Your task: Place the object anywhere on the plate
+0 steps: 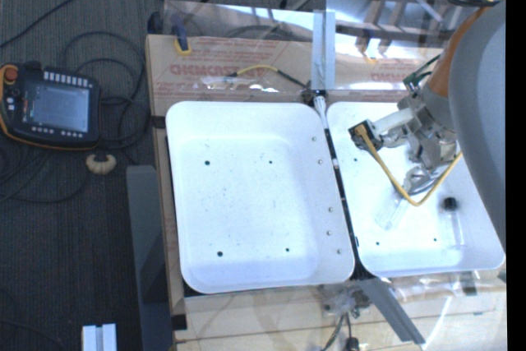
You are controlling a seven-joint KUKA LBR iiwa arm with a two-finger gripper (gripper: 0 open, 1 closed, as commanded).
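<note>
The gripper (pixel 419 177) hangs over the right bin (pixel 370 247), its spread impossible to tell. The left bin (pixel 246 201) lies at nine o'clock.

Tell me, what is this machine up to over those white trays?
A grey robot arm reaches in from the right, with its gripper hanging over the right bin. A clear, tube-like object lies on that bin's floor just below it, and a small dark thing sits nearby. Whether the gripper has hold of anything is hard to tell. The left bin shows a few dark specks.
</note>
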